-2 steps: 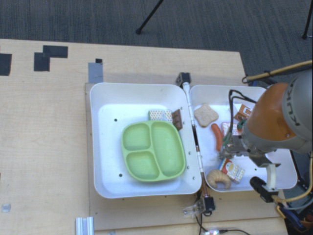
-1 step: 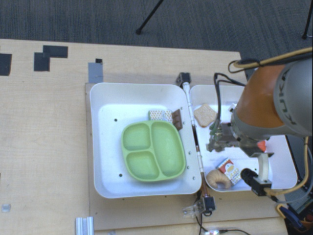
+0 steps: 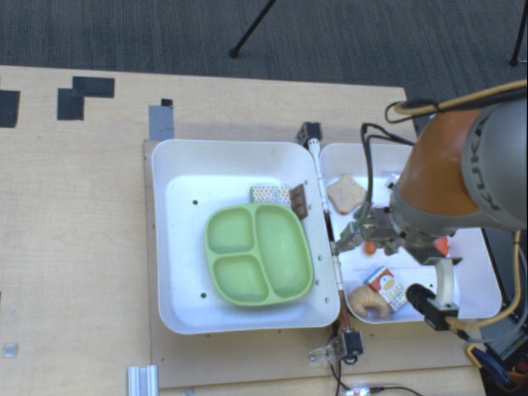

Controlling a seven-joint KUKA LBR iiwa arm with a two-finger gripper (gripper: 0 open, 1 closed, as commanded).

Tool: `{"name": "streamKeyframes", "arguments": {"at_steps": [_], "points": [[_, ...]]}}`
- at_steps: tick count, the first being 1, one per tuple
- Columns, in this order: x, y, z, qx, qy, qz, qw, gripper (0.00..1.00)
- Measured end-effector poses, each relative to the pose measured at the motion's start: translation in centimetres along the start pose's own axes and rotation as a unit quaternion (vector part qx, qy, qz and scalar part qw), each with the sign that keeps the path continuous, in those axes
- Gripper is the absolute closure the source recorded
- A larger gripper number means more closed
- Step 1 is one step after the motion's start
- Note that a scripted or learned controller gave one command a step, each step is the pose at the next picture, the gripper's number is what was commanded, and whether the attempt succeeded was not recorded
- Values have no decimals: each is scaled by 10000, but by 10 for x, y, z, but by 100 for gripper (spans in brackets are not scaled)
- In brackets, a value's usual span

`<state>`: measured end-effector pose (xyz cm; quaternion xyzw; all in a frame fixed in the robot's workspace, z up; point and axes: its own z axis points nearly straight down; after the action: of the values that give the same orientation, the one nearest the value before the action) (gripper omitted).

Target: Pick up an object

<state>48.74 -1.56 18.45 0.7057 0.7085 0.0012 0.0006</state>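
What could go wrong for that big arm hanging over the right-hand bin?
The arm's wrist covers much of the right white bin, so a grab may miss. The tan bread-like slice, small orange-and-white carton and beige lump lie close to the bin walls, where the gripper might bump the rim or just nudge them.

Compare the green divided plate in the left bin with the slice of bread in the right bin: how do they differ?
The green plate is much larger than the bread slice. The plate is bright green with three compartments; the bread is plain pale tan. The plate fills the left bin's middle; the bread lies near the right bin's far-left corner. Both lie flat.
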Motion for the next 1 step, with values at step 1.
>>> {"name": "streamKeyframes", "arguments": {"at_steps": [1], "points": [[-20, 12, 30, -219, 23, -5, 9998, 0]]}}
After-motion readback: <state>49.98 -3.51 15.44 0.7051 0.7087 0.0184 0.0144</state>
